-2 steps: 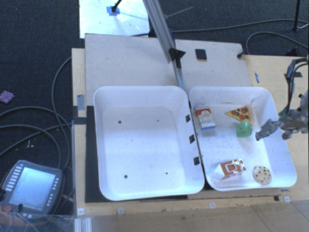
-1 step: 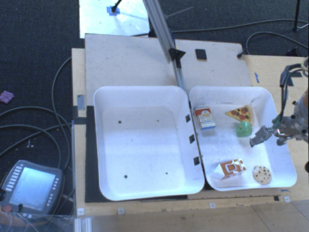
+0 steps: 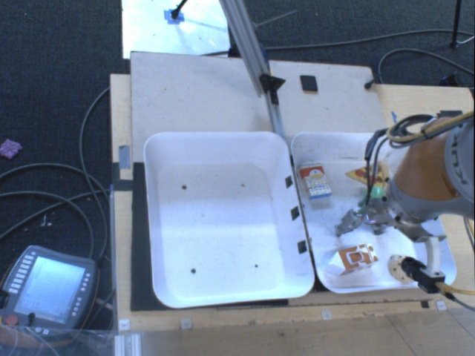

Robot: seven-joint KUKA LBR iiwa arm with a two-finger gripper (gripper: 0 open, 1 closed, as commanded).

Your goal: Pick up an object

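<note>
Left bin (image 3: 171,199): lying bare of any candidate; the picking is happening to its right.
Small carton (image 3: 315,181): lying flat near the right bin's (image 3: 326,279) left wall, well apart from the arm.
Orange-and-white packet (image 3: 357,257): resting near the front rim, just beside and below the gripper; probably the nearest target.
Gripper (image 3: 353,221): hovering low over the bin floor, holding nothing visible; whether it is spread or closed I cannot tell.
Advice: centring over the packet before descending, and keeping clear of the rim, is looking wisest.

A pale wooden bench (image 3: 200,95) stands over dark carpet. Two shallow white bins (image 3: 223,143) sit side by side on it, beside a small black square (image 3: 309,84).
</note>
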